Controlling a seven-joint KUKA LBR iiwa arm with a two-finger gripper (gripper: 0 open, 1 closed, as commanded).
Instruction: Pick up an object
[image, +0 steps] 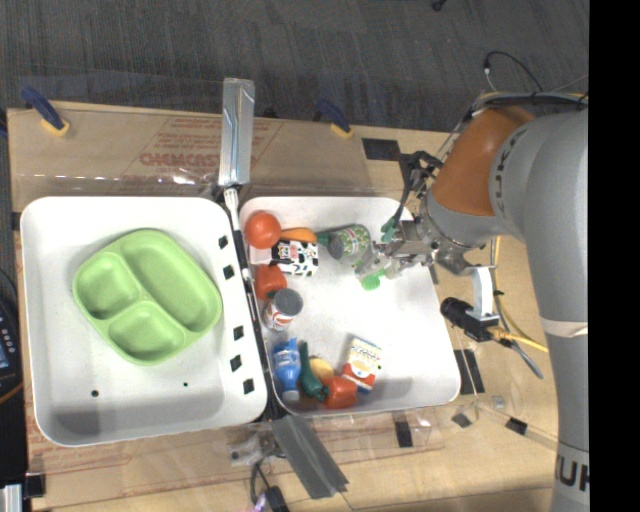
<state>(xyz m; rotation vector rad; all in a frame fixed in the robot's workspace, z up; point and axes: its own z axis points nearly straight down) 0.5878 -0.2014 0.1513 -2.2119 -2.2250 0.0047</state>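
Objects for the pick all sit in the right bin (425, 345), while the left bin (60, 400) carries a green divided tray (148, 295) that lies well apart from the action and poses no hazard. Moving right, a row of items hugs the right bin's left wall: an orange ball (263, 229) at the top, a black-and-white cow-patterned toy (298, 256) just beside it, a small can (283, 306) below, and at the bottom a crowded cluster with a blue bottle (287, 366), a small carton (363, 360) and red and yellow pieces touching one another. Any reach into that cluster risks grabbing two things or nudging them against the wall. Further right, a green-labelled can (349, 241) lies on its side near the back wall, just beside the gripper (385, 262); being round, it would likely roll away if the fingers brush it. A small green piece (371, 282) shows right under the gripper, but whether the fingers are apart, together or clamped on it I cannot tell, as the wrist hides them. The main danger, in my judgement, is a lift that comes up with nothing, or a slipping pinch on that small piece near the bin's right wall.
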